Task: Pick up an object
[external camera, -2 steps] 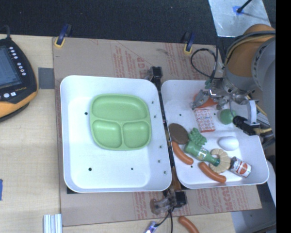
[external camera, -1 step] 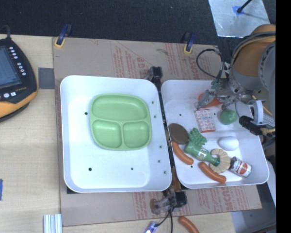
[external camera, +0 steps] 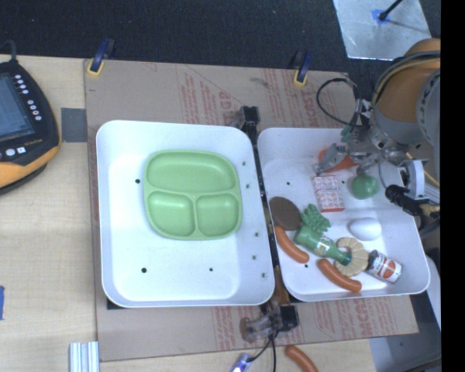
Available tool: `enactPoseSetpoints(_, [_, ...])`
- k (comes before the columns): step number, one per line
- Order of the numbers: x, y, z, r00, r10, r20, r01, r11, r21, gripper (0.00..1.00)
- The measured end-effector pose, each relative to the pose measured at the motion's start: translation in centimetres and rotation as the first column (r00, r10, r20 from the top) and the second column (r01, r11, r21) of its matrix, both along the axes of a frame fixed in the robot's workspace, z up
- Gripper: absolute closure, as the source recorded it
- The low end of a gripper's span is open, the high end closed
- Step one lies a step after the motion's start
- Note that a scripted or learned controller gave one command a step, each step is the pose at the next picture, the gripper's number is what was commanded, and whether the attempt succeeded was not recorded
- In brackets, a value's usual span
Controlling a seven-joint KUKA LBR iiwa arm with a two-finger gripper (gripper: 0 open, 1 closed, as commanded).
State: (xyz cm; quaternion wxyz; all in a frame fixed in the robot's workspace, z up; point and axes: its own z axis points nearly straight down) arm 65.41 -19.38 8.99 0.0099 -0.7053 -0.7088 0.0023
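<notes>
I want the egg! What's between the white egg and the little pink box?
Nothing: the camera view shows bare white bin floor between the egg and the pink box.

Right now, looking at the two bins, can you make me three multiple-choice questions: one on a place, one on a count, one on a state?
1. Where is the green tray?
A. left bin
B. right bin
C. on the bench

2. How many compartments does the tray have?
A. two
B. three
C. five

3. How does the small bottle stand?
A. upright
B. lying on its side
C. held in the air

Answers:
1 A, the tray rests in the left bin.
2 B, one wide section above two smaller ones.
3 B, it lies flat at the right bin's near corner.
</notes>
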Motion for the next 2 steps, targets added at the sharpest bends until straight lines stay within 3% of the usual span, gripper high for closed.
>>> enactPoseSetpoints(1, [-6.1, -1.9, 1.3, 1.0, -0.001, 0.014, 0.001, 1.0, -0.012, 0.0])
enactPoseSetpoints(2, [-0.5, -0.8, -0.2, 1.0, 0.001, -0.018, -0.001, 1.0, -0.006, 0.0])
